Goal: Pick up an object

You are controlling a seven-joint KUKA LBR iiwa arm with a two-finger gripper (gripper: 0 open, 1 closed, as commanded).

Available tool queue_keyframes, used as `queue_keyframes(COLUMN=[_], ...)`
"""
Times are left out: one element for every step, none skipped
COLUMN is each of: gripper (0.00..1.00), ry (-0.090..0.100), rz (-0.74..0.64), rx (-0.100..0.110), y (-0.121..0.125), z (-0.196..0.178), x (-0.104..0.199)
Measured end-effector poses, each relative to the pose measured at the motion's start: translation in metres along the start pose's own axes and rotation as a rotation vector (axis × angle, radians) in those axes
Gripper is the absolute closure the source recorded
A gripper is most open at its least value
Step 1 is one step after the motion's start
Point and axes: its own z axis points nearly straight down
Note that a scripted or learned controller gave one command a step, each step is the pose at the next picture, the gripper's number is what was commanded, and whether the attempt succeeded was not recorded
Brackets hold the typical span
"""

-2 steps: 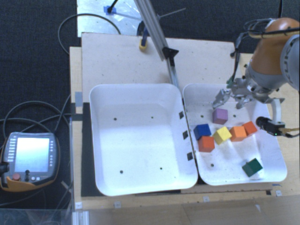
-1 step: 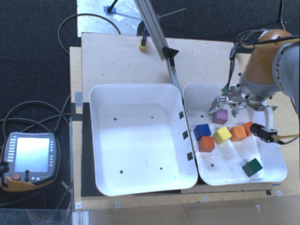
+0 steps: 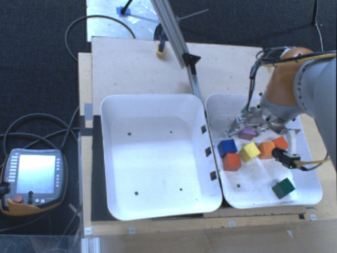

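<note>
My gripper (image 3: 244, 125) hangs low over the back part of the right bin (image 3: 310, 194), with the arm coming in from the right. A small purple block (image 3: 247, 134) lies directly under it, partly hidden by the gripper; whether it is gripped cannot be told. Just in front of it lie a blue cube (image 3: 227, 147), a red cube (image 3: 231, 162), a yellow cube (image 3: 250, 152) and an orange cube (image 3: 267, 149). Another orange block (image 3: 281, 142) sits to the right, close beside the wrist. A green cube (image 3: 284, 187) lies alone near the front right corner.
The left bin (image 3: 113, 141) stands beside the right one, sharing a middle wall. A metal pole (image 3: 171, 28) slants down from the top toward the back of the bins. A teach pendant (image 3: 32, 181) lies on the floor at the left.
</note>
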Motion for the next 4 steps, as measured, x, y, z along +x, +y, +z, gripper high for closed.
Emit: queue_keyframes(gripper=[1.0, 1.0, 1.0, 1.0], ry=[-0.001, -0.001, -0.001, -0.001], rz=[-0.002, -0.003, -0.003, -0.003], rx=[-0.006, -0.008, -0.009, -0.007], y=[0.002, 0.0, -0.003, -0.002], z=[-0.014, -0.068, -0.125, -0.157], x=[-0.001, 0.009, 0.018, 0.018])
